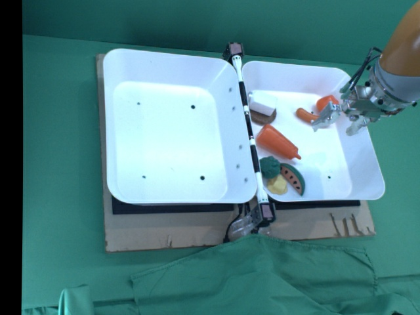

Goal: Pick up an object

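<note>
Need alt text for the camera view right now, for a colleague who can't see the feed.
The gripper hovers over the right bin, open, beside a small orange-red toy and holding nothing. Further left lie a carrot, cake slice, broccoli and watermelon slice.

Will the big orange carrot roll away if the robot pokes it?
Probably a bit. The carrot looks round and tapered, so it might roll in a curve toward its thin tip. It seems like a smooth plastic toy, likely light, stiff and slippery. The bin wall should stop it.

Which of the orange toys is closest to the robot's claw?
The small curved orange piece by the right bin's far wall, right beside the gripper. The big carrot lies farther off, nearer the divider between the bins.
</note>
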{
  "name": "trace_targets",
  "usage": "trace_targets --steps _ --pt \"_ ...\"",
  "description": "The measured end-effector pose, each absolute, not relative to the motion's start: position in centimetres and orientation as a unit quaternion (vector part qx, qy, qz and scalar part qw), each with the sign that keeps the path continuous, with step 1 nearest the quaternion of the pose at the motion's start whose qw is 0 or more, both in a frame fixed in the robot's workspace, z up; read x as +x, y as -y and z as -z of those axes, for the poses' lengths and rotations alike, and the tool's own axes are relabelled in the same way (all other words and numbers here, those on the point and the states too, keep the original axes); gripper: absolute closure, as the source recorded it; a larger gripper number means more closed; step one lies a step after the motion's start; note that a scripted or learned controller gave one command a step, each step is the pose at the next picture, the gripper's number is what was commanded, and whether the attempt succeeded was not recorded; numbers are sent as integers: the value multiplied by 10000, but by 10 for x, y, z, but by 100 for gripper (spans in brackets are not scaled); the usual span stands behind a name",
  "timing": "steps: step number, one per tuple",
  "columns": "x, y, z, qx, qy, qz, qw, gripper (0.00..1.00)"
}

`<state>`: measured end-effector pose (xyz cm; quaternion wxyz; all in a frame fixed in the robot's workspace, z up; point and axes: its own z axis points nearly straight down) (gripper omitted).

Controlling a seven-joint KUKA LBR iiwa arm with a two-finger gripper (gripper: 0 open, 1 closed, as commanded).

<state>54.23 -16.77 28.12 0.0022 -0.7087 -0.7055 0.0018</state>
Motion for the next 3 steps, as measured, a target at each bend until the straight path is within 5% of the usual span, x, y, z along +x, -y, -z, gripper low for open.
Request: trace_targets --steps 1,2,3 --pt "487 157 -209 -7093 7049 -21 33 0" --pt "566 133 -183 -7069 7073 21 -62 0" --pt "564 134 -185 -7083 7059 38 -69 0"
